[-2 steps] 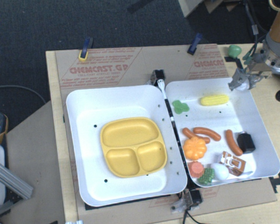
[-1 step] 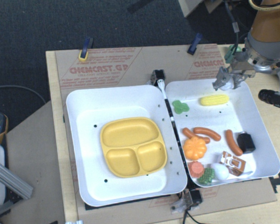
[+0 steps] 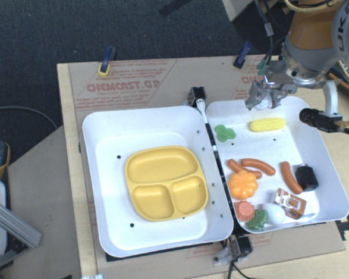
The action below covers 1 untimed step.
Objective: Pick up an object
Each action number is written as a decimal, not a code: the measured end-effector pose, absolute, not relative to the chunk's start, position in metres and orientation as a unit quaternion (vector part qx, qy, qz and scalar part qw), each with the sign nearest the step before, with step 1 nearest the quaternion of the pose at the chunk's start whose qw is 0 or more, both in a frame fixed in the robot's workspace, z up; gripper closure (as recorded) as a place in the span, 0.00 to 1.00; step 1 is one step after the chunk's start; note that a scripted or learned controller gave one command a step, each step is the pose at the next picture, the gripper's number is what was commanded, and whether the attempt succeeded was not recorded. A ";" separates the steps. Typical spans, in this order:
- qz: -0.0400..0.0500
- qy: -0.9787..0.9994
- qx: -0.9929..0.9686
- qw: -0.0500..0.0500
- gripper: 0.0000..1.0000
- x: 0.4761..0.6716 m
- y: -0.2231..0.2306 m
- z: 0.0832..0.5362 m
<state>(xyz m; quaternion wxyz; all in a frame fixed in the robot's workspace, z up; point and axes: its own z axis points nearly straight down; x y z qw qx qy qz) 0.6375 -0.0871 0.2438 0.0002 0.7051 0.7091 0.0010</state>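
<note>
The pincer point(image 3: 265, 97) hangs over the far edge of the right bin point(image 3: 324, 155), under the grey wrist and the orange band of the arm point(image 3: 315, 19); nothing is between its fingers, and how far they stand apart I cannot tell, because they are small and dark against the rim.

The task names no single object, so I describe the ones lying in the right bin. Just in front of the pincer, a little to its right side in the view, lies a yellow corn cob point(image 3: 267, 124); it is short, with a ribbed surface, and it rests flat with its long side across the bin; it is the nearest thing to the pincer but apart from it. To the left of the cob, near the wall between the bins, is a small green leafy piece point(image 3: 225, 133).

Further toward the camera from the pincer lie two orange-red sausages point(image 3: 254, 167), close together and slanted; beside them, more to the right, a third sausage point(image 3: 291, 177) lies almost upright in the view, touching a black block point(image 3: 307, 177). An orange pumpkin point(image 3: 243, 185) sits just under the two sausages. At the near edge are a small red round piece point(image 3: 245, 210), a green broccoli point(image 3: 259, 219), a white egg-like thing point(image 3: 276, 215) and a brown-and-white wrapped item point(image 3: 291, 203), all crowded together.

Well to the left of the pincer, in the left bin point(image 3: 105, 170), rests a yellow tray point(image 3: 165, 181) with three compartments.
</note>
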 end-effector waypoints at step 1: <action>0.000 0.710 0.705 -0.002 1.00 0.645 -0.024 0.234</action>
